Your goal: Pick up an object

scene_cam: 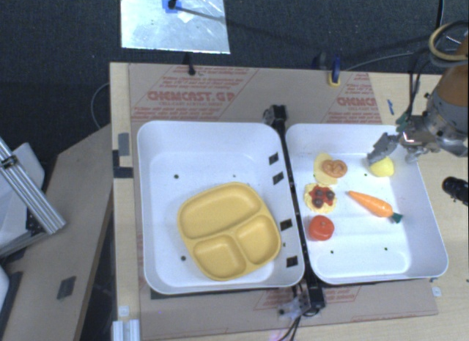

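The right bin (421, 259) holds several toy foods. A small yellow lemon (382, 168) lies near its far right wall. An orange carrot (371, 203) lies just in front of it. A red tomato (321, 227), a berry tart (321, 196) and a yellow-orange pastry (331, 167) sit along the bin's left side. My gripper (397, 149) hangs over the bin's far right corner, just above and behind the lemon. It is open, its fingers spread apart with nothing between them.
The left bin (157, 185) holds a yellow divided plate (229, 229). A black divider with clips (289, 200) runs between the two bins. Cables and a blue clip (335, 68) lie behind the right bin. A silver sheet (174, 9) sits at the far back.
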You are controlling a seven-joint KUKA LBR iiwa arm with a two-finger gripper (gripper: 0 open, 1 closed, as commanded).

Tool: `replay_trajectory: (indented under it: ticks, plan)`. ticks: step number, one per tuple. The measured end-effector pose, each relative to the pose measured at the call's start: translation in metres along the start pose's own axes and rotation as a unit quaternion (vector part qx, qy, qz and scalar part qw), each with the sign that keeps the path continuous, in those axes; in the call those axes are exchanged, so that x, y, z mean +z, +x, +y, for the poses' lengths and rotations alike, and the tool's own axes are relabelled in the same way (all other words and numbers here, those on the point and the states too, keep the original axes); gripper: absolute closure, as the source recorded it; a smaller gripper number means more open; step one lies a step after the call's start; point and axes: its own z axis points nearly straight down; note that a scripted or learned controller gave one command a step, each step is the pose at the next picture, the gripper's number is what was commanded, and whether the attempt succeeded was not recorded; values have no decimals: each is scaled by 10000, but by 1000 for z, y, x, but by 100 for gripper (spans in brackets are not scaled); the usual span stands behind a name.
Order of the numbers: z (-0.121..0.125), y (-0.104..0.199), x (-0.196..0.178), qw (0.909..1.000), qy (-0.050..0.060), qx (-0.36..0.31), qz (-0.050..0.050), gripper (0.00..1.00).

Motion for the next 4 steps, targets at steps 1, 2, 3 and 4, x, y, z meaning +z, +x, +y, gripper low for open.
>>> replay_trajectory:
  ticks: [1,2,3,4]
  plan:
    - [3,0,-7,10000,-56,-14,-11,0]
    - [4,1,56,10000,-39,-5,-7,0]
    - [4,4,97,10000,-44,-3,-7,0]
    - [5,5,141,10000,-41,1,-7,0]
